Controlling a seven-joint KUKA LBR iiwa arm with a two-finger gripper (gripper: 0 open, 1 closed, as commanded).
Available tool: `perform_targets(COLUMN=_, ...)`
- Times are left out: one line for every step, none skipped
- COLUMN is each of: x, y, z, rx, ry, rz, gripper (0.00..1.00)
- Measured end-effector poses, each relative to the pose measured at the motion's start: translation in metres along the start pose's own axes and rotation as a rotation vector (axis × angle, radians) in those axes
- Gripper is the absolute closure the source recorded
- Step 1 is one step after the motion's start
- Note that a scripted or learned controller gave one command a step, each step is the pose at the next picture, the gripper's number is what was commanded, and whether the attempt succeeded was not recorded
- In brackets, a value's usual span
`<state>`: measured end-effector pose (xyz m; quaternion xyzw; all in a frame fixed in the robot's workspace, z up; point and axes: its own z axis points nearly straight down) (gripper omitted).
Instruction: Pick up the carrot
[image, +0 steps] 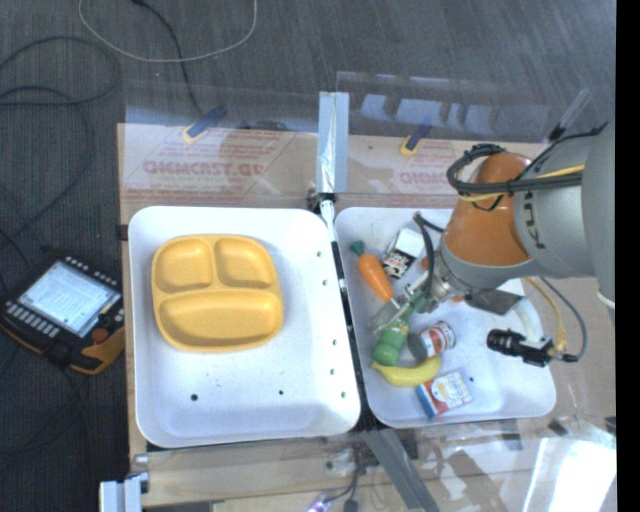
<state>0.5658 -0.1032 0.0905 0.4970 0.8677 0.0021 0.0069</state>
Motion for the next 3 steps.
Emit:
perform_targets(x=-0.031, y=0.039, z=0.001, rx=0.003, ry=0.001, rz=-0.211, gripper=0.0)
perform_targets(x=-0.031, y=0.042, z=-0.01, rx=-0.006, ry=-0.002, rz=-0.212, gripper=1.0)
perform_targets(x=0.011, y=0.098, z=-0.093, rx=0.009, ry=0.009, rz=-0.082, gripper=1.0)
